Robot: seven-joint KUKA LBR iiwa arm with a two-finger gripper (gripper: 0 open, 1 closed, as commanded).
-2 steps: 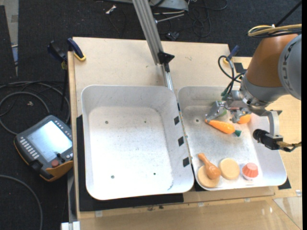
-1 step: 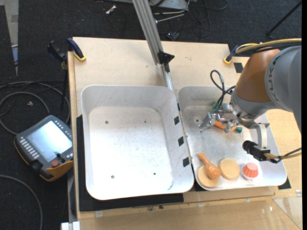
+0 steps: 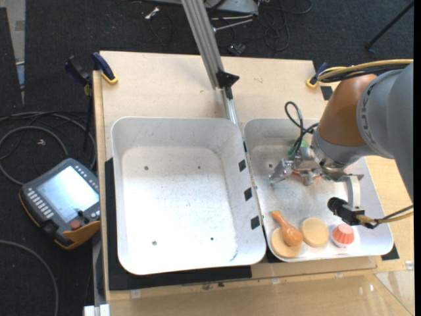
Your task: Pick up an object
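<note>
While gripper (image 3: pixel 284 170) hovers mid right bin (image 3: pixel 263 143), jaws apart, empty, nothing picked; toys (image 3: pixel 314 232) lie at near edge; descent, grasp, lift remain.

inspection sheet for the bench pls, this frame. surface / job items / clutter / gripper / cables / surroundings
Surface: wooden bench bearing two white bins, the left bin and the right bin, side by side.
Job's things: along the right bin's near edge lie an orange pin-shaped toy, a tan disc and a pink-and-white piece.
Clutter: nothing seen in the bins besides those items.
Gripper: gripper sits low over the middle of the right bin, apart from the three items; nothing seen between its fingers.
Cables: green and black wires loop at the wrist; yellow cable runs over the arm.
Surroundings: pendant on the dark floor at left, metal pole, yellow clamps at the bench corners.
</note>
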